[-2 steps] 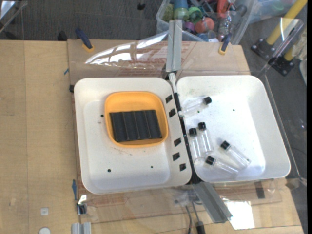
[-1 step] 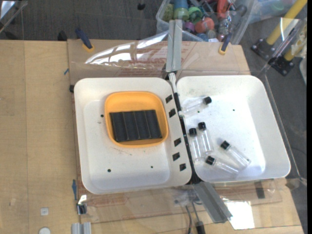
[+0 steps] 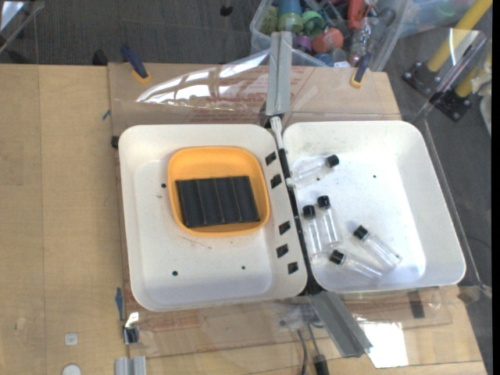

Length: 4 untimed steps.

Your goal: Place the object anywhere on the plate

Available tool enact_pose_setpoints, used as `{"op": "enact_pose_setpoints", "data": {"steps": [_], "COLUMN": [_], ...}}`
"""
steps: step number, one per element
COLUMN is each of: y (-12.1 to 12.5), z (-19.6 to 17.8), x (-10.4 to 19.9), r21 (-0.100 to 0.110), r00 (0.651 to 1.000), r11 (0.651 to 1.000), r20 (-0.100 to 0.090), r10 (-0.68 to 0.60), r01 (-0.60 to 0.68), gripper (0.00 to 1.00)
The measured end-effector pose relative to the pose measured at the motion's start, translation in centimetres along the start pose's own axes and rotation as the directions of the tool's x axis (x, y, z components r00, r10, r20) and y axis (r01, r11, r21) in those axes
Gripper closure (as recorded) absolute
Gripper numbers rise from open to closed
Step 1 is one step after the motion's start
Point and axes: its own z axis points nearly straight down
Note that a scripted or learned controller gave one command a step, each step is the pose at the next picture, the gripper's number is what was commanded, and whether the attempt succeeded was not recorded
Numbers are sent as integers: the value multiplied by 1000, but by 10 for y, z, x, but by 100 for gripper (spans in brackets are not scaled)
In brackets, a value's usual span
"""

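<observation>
two shallow white bins side by side on the bench (image 3: 55,209), split by a ridge running twelve to six. in the left bin (image 3: 148,280), an orange plate (image 3: 219,159) sitting near centre, with a dark ribbed block (image 3: 217,201) lying flat across its middle; bare orange rim left at twelve and along nine, likely the only free landing room. in the right bin (image 3: 406,178), several clear vials with black caps, all lying on their sides: one vial (image 3: 316,166) at ten o'clock of that bin, a pair (image 3: 322,221) close to the ridge at eight, one more (image 3: 373,244) toward six, another (image 3: 351,264) just below, near it. probably scattered so as to offer separate picks; the pair by the ridge looks awkward, wall close by. hand: cannot tell whether apart or together. no vial on the plate yet, so task judged not begun. beyond the bins at one o'clock, a clear tub of coloured toys (image 3: 336,14).
</observation>
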Motion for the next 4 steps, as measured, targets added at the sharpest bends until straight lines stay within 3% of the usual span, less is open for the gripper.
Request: {"op": "enact_pose_setpoints", "data": {"steps": [1,2,3,4], "y": [0,0,0,6], "z": [0,1,1,2], "x": [0,0,0,-7], "r21": [-1,-3,-4,-4], "r00": [981,848,629,319], "r11": [981,848,629,319], "r20": [0,1,3,5], "r10": [-195,-529,-778,-948], "r01": [195,529,778,948], "gripper": [100,100,100,100]}}
